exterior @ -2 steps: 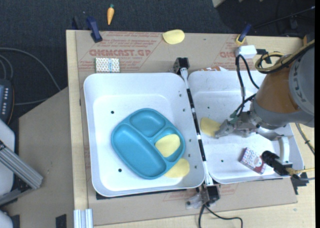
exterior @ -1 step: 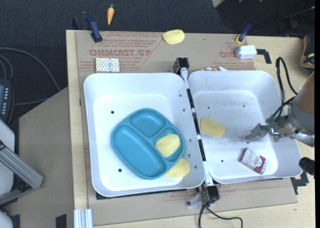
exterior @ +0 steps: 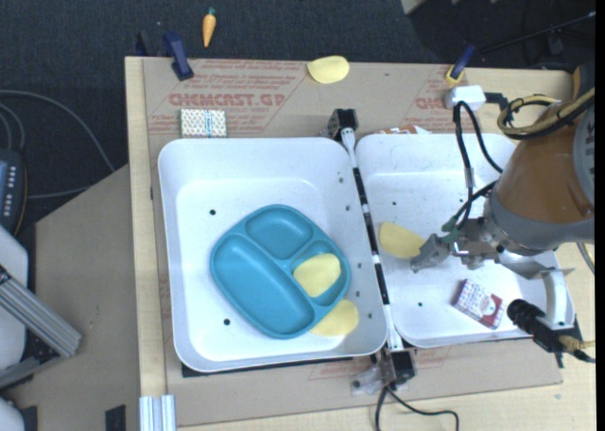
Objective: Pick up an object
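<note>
In the right bin (exterior: 425,169) a yellow chip-shaped piece (exterior: 399,240) lies close to the left wall. My gripper (exterior: 430,254) hangs low over the bin floor just right of that piece, near it or touching its edge. A small red and white packet (exterior: 477,301) lies on the bin floor below and to the right of the gripper. The left bin (exterior: 198,174) holds a blue divided plate (exterior: 265,268) with a yellow piece (exterior: 318,273) in one compartment. Another yellow piece (exterior: 336,318) rests against the plate's lower right rim.
On the bench behind the bins lie a yellow piece (exterior: 328,69), a small patterned packet (exterior: 203,122), a blue clip (exterior: 177,56) and a tiny carrot (exterior: 209,27). Black cables (exterior: 463,150) run from a white plug (exterior: 466,95) down over the right bin to the arm.
</note>
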You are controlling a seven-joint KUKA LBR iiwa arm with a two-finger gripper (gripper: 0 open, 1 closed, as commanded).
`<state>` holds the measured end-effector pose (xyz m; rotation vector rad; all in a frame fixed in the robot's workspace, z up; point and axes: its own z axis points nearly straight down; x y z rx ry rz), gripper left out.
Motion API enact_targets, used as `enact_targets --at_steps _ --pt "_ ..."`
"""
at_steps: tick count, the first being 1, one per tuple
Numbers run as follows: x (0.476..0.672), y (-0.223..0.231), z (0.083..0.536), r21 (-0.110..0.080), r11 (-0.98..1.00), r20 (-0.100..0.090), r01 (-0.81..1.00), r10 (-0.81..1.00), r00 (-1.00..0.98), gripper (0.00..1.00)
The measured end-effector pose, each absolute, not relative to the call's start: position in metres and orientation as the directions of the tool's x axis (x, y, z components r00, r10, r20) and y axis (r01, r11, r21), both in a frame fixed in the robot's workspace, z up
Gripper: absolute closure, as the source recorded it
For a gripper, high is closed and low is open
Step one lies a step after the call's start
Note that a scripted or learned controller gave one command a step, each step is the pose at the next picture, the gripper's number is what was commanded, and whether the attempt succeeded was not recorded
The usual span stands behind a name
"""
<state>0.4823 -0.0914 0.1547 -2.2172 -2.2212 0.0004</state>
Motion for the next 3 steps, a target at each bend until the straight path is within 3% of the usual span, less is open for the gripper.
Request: enact_targets --at_steps 1,2,3 --pt "0.489 -0.154 0.084 -0.001 -0.001 0.0 1.0 1.0 0.001 0.0" --pt "0.492 -0.222 0.133 0.001 -0.001 -0.002 1.0 1.0 0.001 0.0" --pt "0.497 -0.16 0.207 0.002 0.002 0.0 1.0 1.0 -0.002 0.0"
